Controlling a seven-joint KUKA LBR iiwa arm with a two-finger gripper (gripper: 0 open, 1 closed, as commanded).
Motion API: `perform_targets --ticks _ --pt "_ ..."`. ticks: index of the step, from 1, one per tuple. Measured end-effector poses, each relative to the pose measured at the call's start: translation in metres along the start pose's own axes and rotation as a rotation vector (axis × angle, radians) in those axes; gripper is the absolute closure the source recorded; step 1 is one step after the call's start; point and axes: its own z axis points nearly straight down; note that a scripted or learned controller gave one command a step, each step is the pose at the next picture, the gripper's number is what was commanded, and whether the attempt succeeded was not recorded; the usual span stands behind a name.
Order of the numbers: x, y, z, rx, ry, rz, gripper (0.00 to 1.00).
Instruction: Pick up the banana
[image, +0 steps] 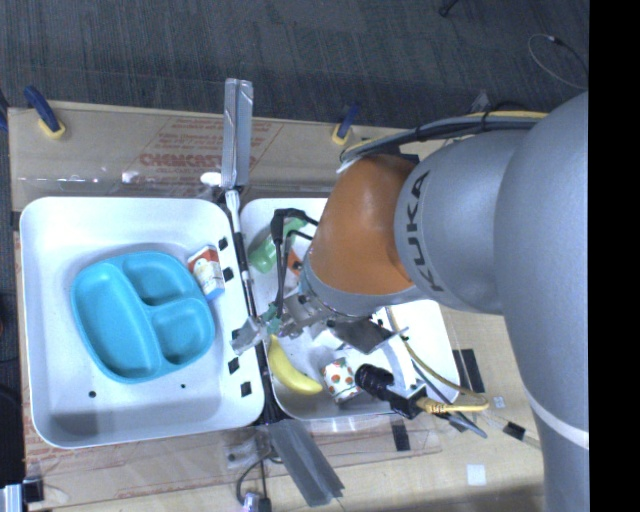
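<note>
Reaching in over the right bin (430, 318), the arm (440, 230) hides most of that bin, so the descent should stay slow and end centred on the fruit's middle, clear of the bin wall and the divider. Whether the tool (290, 318) is released or clenched I cannot tell. Just below the tool lies the banana (290, 372): yellow, curved, lying flat, beside a small spotted white cup (340, 380).

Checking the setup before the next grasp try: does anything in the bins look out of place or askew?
One thing: a small bottle in the left bin lies tipped against the blue divided tray. In the right bin, the banana lies flat near the wall, undamaged. Nothing looks spilled.
</note>
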Motion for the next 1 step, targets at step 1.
perform_targets --ticks 1 --pt "-0.0531 -0.0219 0.0067 0.001 0.003 -0.070 0.00"
